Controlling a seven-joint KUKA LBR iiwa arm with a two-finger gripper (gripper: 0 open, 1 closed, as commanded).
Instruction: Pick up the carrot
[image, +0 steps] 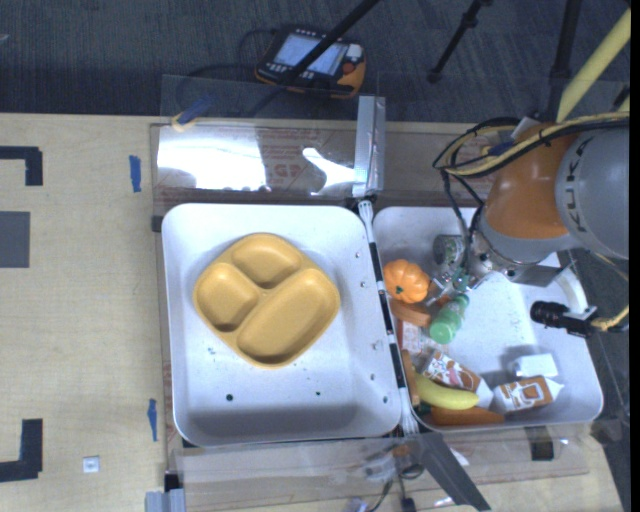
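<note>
The long orange plastic carrot (462, 416) lies flat along the near wall of the right-hand shallow white bin (580, 345), its left end tucked toward the bin's near-left corner; a curved yellow banana (446, 396) rests just above it, touching or nearly so, and a small orange-and-white carton (527, 393) sits by its right end; further up the bin are a round orange pumpkin-like toy (407, 281), a green bottle (448, 318) lying on a slant, and a crinkled printed packet (450, 371); the left-hand white bin (200, 400) carries a yellow three-section plate (266, 298).

The grey arm's two-finger gripper (458, 268) hangs at the far end of the right bin, just beside the pumpkin toy and above the bottle's cap, well apart from the carrot; I cannot tell from here whether it is spread or closed.

The carrot looks like a light, stiff toy with a smooth, probably slippery skin; being slim and tapered, it would likely squirt out of a pinch near the tip; I'd judge the thicker middle the best hold, fingers across its width, though the bin wall on one side and the banana on the other leave little room.
</note>
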